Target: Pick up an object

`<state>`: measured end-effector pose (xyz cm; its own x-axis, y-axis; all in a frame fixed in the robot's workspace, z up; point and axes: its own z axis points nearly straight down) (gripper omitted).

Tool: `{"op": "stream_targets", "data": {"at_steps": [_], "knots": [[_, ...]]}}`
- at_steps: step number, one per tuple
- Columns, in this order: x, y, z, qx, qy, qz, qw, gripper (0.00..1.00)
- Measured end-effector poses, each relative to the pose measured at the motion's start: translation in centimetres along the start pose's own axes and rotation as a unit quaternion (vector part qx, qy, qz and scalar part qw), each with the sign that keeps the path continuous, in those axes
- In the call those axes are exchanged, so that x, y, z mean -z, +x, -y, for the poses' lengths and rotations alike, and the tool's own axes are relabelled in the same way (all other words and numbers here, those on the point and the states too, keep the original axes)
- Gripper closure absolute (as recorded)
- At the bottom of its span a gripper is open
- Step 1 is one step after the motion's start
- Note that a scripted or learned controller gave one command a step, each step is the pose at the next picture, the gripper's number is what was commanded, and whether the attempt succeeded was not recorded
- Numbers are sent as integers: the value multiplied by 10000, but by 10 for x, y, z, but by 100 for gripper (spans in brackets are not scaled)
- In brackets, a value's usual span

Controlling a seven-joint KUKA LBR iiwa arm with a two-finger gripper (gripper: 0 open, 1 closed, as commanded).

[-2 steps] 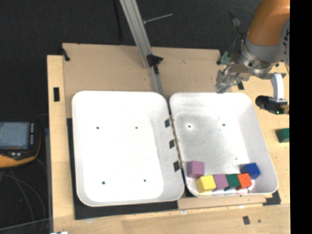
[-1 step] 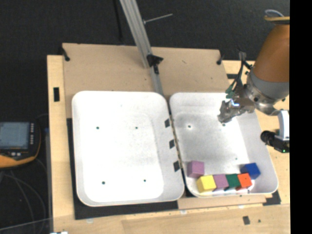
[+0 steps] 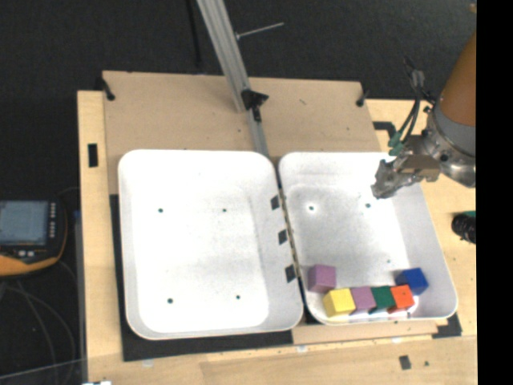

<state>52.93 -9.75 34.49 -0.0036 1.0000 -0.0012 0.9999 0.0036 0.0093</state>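
Left of the gripper [image 3: 385,184], both bins [image 3: 200,239] look like smooth, matt white plastic. The bench [image 3: 232,111] beyond is matt, wood-like board. Below it, the blocks [image 3: 365,295] look smooth.

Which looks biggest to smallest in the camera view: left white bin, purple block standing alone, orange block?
1. Left shallow white plastic bin, by far the largest.
2. Lone purple cube-shaped block.
3. Small orange block, which looks slightly smaller, though neighbouring blocks partly hide it, so the last two are close.
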Motion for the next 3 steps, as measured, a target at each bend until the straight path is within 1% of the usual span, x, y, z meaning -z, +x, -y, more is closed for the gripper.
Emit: {"op": "stream_targets", "data": {"at_steps": [1, 2, 3], "knots": [[-18, -25, 18, -29, 43, 4, 10000, 100], [79, 57, -2, 30, -11, -7, 10000, 100], [62, 114, -12, 21, 51, -10, 10000, 100]]}}
